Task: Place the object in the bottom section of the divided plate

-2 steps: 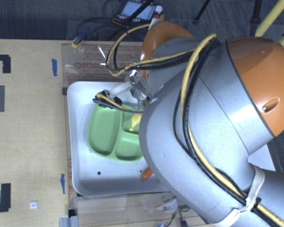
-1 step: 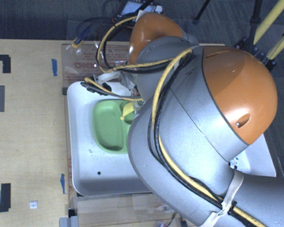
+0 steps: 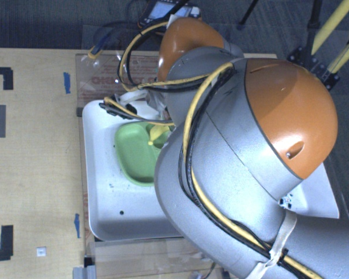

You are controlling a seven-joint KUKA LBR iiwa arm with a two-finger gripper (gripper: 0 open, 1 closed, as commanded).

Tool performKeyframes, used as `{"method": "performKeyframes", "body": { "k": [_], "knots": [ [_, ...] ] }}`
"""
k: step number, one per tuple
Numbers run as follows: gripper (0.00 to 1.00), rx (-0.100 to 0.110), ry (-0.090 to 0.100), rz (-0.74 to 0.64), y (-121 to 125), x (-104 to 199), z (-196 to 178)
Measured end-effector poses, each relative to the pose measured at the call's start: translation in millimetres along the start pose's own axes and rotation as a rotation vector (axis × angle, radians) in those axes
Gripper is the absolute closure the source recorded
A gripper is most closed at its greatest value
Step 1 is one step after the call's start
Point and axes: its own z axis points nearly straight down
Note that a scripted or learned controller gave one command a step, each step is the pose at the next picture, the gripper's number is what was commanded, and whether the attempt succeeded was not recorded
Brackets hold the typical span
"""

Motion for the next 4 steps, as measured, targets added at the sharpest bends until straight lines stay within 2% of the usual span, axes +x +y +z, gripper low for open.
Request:
{"method": "performKeyframes", "body": {
  "k": [1,2,3,4],
  "knots": [
    [0.00,-0.003,-0.024,0.001,48.6,-46.7,-121.1],
    [0.00,-0.002,-0.027,-0.102,52.4,-42.3,-145.4],
    [0.00,0.000,-0.029,0.000,113.3,-49.5,-84.6],
    [1.00,-0.001,-0.030,-0.008,109.9,-48.5,-94.5]
  ]
}}
